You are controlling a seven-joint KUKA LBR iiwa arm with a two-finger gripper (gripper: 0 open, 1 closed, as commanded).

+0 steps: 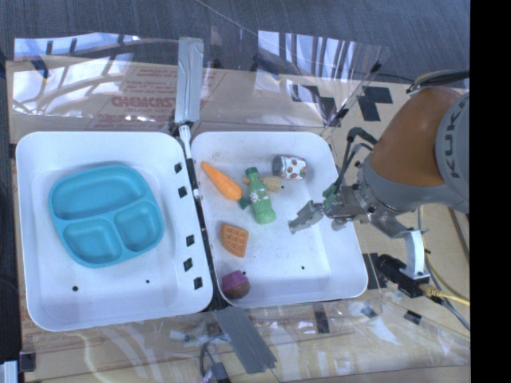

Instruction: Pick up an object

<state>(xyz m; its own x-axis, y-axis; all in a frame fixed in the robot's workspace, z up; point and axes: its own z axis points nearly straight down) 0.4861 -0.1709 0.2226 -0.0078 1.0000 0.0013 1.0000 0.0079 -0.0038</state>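
Objects lie in the right bin (339,282) at frame centre: an orange carrot (221,180), green bottle (258,197), small can (289,167), waffle (235,239) and purple piece (235,283). The gripper (306,216), right of the bottle, has its jaws released, grasping nothing. A blue tray (104,212) sits in the left bin (48,294).

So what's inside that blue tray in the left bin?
Nothing that I can see: all three compartments of the blue tray look bare. What lies beneath it in the left bin is covered.
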